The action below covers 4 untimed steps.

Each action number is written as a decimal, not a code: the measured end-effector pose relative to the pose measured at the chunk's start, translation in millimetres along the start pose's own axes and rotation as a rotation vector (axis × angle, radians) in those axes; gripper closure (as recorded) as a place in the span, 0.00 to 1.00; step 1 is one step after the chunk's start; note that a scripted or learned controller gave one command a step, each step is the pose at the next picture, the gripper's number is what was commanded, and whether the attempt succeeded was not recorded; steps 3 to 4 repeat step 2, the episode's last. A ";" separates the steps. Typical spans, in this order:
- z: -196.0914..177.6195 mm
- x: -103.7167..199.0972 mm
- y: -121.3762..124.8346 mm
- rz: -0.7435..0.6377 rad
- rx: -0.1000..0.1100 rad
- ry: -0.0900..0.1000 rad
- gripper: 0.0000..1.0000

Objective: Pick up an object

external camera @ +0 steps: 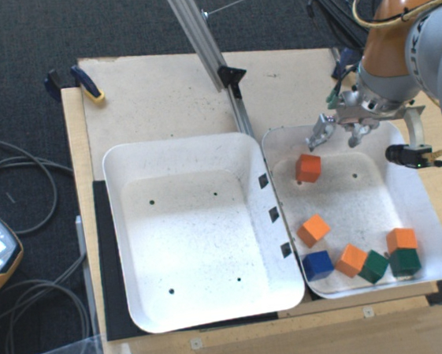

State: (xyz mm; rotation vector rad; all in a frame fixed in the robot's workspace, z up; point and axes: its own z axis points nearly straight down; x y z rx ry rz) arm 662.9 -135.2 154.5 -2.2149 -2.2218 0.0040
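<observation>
Orange cube [309, 168] tilted (no long axis), tool [337, 134] above

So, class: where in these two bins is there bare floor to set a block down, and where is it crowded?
The left bin is bare across its floor. In the right bin, there is room between the lone orange block and the near-edge cluster. The crowding is along that near edge.

Seven blocks [356, 248] lie in the right bin [421, 197], gripper [337, 134] above.

- Lighting: bright, even, overhead; white bins [179, 157] near washout.
- Shadows: soft, short, beneath the fingers [321, 133] and cubes.
- Focus: mildly soft overall; glare patch on lower-left corner.
</observation>
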 end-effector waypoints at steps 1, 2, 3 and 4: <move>58.9 37.3 15.4 -0.001 0.002 0.002 0.00; 55.0 45.6 -40.9 0.004 0.002 0.001 0.00; 55.0 45.6 -40.9 0.004 0.002 0.001 0.00; 55.0 45.6 -40.9 0.004 0.002 0.001 0.00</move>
